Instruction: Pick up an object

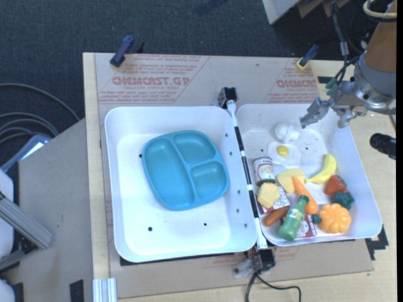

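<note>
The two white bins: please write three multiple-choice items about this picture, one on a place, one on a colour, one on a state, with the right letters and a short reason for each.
1. Where does the blue divided tray lie?
A. in the left bin
B. in the right bin
C. on the bare bench

2. What colour is the toy pumpkin?
A. purple
B. orange
C. white

3. How does the gripper stand?
A. clamped on the green bottle
C. lifting the blue tray
B. above the far end of the right bin, with nothing between its jaws

Key:
1 A, the tray rests on the left bin's floor.
2 B, the pumpkin at the right bin's near corner is orange.
3 B, the jaws hang spread over that end, apart from the toys.
</note>
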`<state>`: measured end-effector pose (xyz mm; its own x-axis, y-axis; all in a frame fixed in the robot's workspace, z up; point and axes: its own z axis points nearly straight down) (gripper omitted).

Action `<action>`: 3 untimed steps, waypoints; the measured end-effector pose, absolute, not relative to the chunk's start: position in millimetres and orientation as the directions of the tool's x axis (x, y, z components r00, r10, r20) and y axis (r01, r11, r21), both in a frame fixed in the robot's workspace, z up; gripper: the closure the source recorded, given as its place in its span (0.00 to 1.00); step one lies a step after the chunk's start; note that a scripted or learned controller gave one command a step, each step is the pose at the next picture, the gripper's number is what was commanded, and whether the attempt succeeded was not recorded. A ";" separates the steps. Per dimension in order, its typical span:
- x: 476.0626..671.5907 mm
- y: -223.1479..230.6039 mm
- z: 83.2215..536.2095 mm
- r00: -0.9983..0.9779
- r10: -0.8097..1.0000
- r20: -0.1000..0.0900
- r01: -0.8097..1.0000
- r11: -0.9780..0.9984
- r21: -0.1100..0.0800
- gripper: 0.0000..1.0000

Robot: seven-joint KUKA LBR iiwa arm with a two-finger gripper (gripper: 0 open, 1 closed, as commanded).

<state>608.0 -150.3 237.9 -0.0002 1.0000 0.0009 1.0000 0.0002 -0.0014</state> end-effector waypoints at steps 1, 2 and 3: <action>579.9 -137.2 107.8 0.000 1.000 0.001 1.000 0.000 -0.003 0.00; 666.7 -104.3 84.7 -0.001 1.000 0.000 1.000 0.001 0.001 0.00; 606.8 -101.4 85.1 0.001 1.000 0.000 1.000 -0.001 -0.001 0.00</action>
<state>606.8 -101.4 85.1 0.0005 1.0000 -0.0001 1.0000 -0.0005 -0.0006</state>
